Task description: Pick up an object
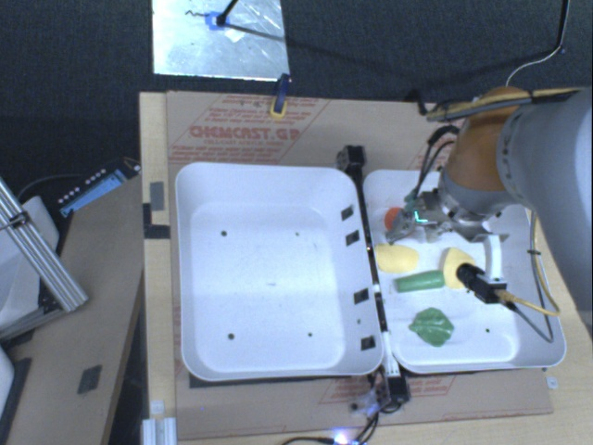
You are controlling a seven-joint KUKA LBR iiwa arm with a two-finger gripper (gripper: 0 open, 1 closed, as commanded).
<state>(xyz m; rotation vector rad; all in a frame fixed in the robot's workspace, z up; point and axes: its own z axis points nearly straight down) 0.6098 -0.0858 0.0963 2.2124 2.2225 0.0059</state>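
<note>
The right bin (533, 341) holds several small objects. A pale yellow lump (396, 258) lies near its left wall, with a green cylinder (419, 281) just in front of it. To their right rests a yellow rounded piece (455, 266). A flat green leaf-like piece (433, 325) sits nearer the front. A small red-orange object (394, 218) lies at the back left. My gripper (414, 224) hangs low over the bin's back left part, right beside the red-orange object and just above the pale yellow lump.
The left bin (269, 276) is a wide white tray beside the right one, with black clips (357, 239) along the shared wall. A black part with a yellow cable (519, 306) crosses the right bin. The grey arm (547, 156) covers the bin's back right.
</note>
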